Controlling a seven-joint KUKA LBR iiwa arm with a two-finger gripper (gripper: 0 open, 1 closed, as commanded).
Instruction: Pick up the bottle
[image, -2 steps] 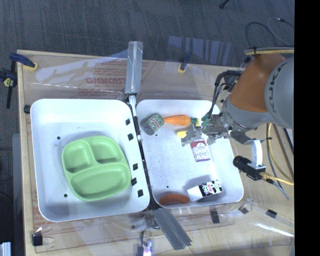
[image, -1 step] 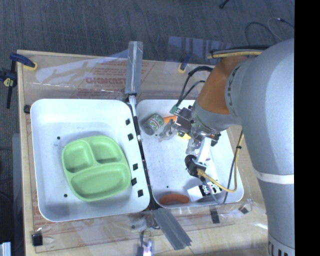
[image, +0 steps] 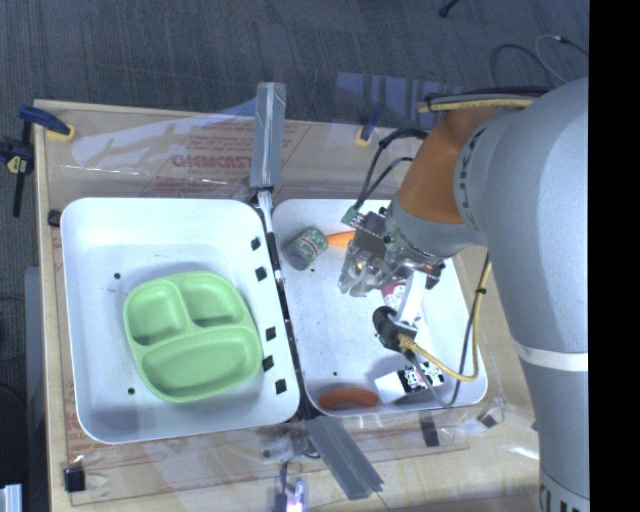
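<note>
Bottle on its side, right bin | label unreadable | tool nearby, grip state unclear

You see two shallow white bins side by side on a wooden bench. The left bin holds a green divided plate with three compartments, lying flat near the middle. The right bin holds a small grey-green can on its side near the upper left corner, an orange carrot-like piece just beside it, and a brown sausage-shaped item at the lower wall. A small black-and-white box lies near the lower right corner. Blue clamps grip the bench's upper left edge.
</note>
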